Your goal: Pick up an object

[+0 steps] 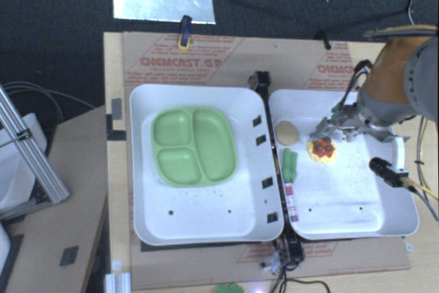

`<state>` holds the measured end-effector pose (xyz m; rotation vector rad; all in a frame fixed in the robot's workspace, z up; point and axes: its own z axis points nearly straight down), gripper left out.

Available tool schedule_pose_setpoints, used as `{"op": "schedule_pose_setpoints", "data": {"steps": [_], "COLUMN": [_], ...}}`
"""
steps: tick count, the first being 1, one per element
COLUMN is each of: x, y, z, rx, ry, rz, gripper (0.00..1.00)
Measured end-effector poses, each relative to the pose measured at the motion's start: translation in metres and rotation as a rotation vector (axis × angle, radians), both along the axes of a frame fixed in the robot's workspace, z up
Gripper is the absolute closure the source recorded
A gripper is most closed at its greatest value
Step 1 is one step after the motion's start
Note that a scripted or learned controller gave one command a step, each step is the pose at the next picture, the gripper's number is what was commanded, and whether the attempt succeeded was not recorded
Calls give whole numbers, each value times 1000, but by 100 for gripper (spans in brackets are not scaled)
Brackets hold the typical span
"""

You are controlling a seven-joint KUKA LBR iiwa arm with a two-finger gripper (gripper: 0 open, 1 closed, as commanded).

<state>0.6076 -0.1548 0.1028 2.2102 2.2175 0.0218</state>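
In the right bin (357,216) lie a yellow and red toy food piece (322,150), a tan round piece (287,132) and a green piece (289,165) close to the left wall. My gripper (329,128) hangs low over the bin, just behind and slightly right of the yellow and red piece, very close to it. Nothing shows in its grasp. The grey arm with its orange band (394,75) comes in from the right.
The left bin (147,209) holds a green divided plate (193,146). A thin white and red stick (291,204) lies along the right bin's left wall. Black clips sit on the divider between the bins.
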Motion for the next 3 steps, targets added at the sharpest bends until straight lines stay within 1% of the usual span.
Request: {"op": "schedule_pose_setpoints", "data": {"steps": [1, 2, 3], "x": [-32, 0, 1], "y": [-2, -11, -12], "z": [-19, -17, -3], "rx": [-2, -4, -5], "ry": [20, 12, 5], "rz": [-4, 1, 2], "gripper": [0, 0, 100]}}
